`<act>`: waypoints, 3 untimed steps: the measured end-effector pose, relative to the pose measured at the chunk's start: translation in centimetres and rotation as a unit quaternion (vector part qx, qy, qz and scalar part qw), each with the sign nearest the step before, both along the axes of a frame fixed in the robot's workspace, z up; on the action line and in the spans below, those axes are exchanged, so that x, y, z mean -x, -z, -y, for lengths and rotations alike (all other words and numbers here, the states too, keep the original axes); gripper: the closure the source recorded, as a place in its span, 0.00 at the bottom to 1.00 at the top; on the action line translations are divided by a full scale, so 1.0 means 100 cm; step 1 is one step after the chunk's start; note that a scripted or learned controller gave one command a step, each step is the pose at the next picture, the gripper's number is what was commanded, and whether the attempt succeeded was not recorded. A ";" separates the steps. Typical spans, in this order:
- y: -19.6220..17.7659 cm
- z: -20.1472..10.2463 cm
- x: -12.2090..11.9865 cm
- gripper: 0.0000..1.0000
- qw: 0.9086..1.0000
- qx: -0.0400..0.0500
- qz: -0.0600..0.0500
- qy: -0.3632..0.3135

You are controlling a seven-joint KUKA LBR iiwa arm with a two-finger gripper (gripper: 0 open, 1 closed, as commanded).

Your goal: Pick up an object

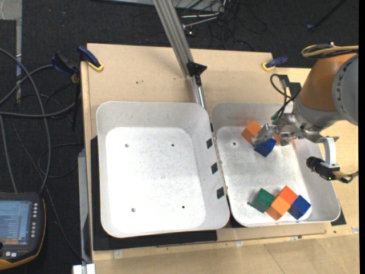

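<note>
Nearest the camera, a cluster of green block (263, 200), orange block (283, 201) and blue block (299, 206) lies at the near edge of the right bin (239, 153). Farther back, the gripper (272, 135) is seen at an orange cube (251, 132) and a blue cube (264, 147); whether either is pinched cannot be told. The grasp step is judged in hand; a lift is called for next.

- Orange block (251, 132) in upper part of right bin (325, 210), tilted, just left of gripper (272, 136).
- Blue block (265, 147) touching it below, tilted, beside the fingertips; grip on either not discernible.
- Green block (263, 200), orange block (283, 201) and blue block (299, 206) in a touching row near the bin's front edge.
</note>
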State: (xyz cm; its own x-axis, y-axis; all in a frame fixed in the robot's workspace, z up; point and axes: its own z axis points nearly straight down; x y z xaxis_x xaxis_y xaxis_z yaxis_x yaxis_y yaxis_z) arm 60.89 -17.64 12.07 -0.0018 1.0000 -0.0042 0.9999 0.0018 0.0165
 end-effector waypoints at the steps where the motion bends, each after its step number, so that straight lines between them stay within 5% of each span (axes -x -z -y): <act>1: -0.003 0.000 0.004 1.00 1.000 -0.001 -0.006 0.001; 3: -0.095 0.000 -0.009 1.00 1.000 -0.001 -0.005 -0.001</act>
State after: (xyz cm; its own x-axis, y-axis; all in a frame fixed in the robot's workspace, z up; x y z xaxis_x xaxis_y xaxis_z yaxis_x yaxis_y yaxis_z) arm 61.83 -17.60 21.60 -0.0032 1.0000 -0.0026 1.0000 0.0033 0.0071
